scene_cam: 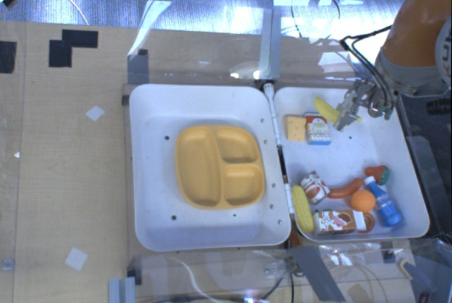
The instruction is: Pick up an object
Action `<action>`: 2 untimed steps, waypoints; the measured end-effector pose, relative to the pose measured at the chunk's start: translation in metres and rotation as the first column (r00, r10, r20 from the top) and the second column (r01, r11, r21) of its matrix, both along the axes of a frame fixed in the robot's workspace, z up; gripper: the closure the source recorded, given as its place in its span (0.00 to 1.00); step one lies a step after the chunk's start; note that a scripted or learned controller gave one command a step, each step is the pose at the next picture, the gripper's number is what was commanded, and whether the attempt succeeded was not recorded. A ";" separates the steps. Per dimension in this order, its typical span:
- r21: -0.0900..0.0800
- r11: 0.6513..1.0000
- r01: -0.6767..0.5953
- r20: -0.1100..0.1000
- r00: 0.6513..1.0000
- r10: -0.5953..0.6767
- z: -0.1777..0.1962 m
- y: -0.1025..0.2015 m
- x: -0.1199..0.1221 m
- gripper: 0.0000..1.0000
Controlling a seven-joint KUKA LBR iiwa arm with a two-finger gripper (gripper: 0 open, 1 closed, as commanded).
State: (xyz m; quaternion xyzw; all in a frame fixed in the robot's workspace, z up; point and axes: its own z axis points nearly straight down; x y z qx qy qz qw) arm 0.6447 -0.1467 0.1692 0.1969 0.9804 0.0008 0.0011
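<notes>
We take the banana [325, 109] as the likeliest target: a small yellow curved piece lying in the upper part of the right bin [409, 153], just beside the gripper [347, 116]. The gripper's metal fingers point down and to the left, their tips close to the banana's right end; we cannot tell whether they touch it, nor how far apart they stand.

Left of the banana, in the same bin, lie a tan cracker [295, 128] and a small carton [318, 130] with a red and white label, touching each other. Toward the bin's lower edge we see a corn cob [302, 209] along the left wall, a small can [315, 186] above it, a red-brown box [342, 222] lying flat, an orange ball [363, 200], a blue bottle [385, 205] and a carrot [353, 185] that runs up toward the right.

The left bin [152, 153] holds a yellow tray [219, 166] with three compartments, set near its middle.

The arm [420, 40] is cut off at the right edge, its orange band large and blurred. The labels on the carton, can and box are too small to read.
</notes>
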 end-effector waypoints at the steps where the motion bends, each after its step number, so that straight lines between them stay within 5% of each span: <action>1: 0.003 0.934 0.357 0.006 0.934 -0.357 0.012 0.050 0.015 1.00; 2: 0.004 0.742 0.671 0.003 0.742 -0.671 0.034 0.096 0.004 1.00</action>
